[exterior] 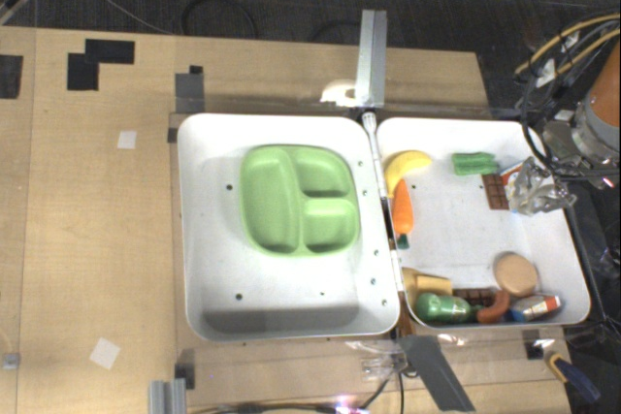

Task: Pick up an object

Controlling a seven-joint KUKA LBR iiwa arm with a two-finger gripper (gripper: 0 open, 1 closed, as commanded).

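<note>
The gripper hangs over the right edge of the right bin, a cluttered metallic shape at the end of the arm; whether it is spread or pressed together cannot be told from this view, and nothing can be seen held in it. Just to its left, touching or nearly under it, lies a brown chocolate bar, the closest candidate for the pick. That bar looks flat, stiff and light (probably a plastic toy, so somewhat slippery), and it would best be taken across its narrow width, since it offers little height to grip.

A little further left and up sits a green cylinder-like block, small and rigid, easy to pinch across its short sides. Below the gripper, well apart, is a round tan cookie, flat and likely hard to lift off the floor of the bin. Along the bottom wall crowd a green bottle-like piece, a brown sausage and a small red-and-white tube, packed too tightly for a clean approach. At the far left wall lie a carrot and a banana, touching each other.

The left bin holds a green divided plate.
</note>
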